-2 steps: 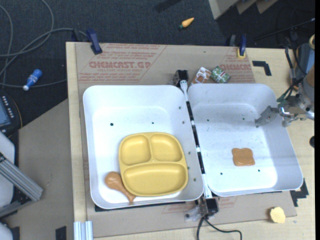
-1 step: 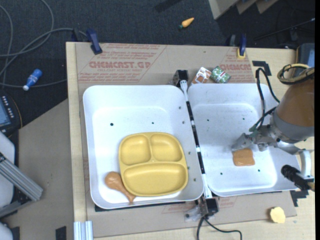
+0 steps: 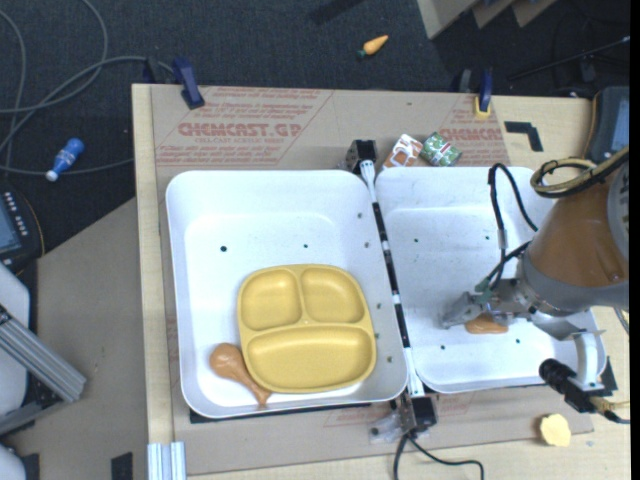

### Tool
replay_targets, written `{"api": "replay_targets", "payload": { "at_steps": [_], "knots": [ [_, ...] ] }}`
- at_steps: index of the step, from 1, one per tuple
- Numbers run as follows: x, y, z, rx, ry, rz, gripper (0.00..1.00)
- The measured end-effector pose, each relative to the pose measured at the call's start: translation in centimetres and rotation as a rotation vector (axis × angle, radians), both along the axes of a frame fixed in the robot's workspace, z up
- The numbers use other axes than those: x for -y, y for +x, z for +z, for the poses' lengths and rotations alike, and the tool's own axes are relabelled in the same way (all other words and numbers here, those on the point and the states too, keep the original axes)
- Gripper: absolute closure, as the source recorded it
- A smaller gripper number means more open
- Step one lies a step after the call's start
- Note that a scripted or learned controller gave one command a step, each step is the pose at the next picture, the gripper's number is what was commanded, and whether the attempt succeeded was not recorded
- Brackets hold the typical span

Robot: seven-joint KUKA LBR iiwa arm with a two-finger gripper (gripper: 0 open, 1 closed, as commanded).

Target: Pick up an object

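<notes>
While the gripper [image 3: 472, 313] hangs low in the right bin [image 3: 440, 228], its spread unclear, a small orange piece [image 3: 487, 324] lies just beneath it: likely light and slippery, best pinched across its narrow middle.

Single fixed camera above bench [image 3: 300, 118], slanted downward, both bins [image 3: 200, 268] framed
</notes>
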State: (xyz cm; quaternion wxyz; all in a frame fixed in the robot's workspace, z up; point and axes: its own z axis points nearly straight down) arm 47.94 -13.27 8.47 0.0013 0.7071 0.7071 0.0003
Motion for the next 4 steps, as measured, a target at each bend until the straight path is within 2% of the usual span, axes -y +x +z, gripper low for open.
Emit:
{"api": "replay_targets", "payload": {
  "at_steps": [1,2,3,4],
  "knots": [
    [7.4,10.0,2.1,0.01,-0.007,0.001,0.0],
    [2.5,4.7,2.5,-0.008,0.005,0.001,0.0],
    [0.3,2.3,0.0,0.0,0.0,0.0,0.0],
    [0.5,2.5,1.2,0.005,-0.004,-0.002,1.0]
  ]
}}
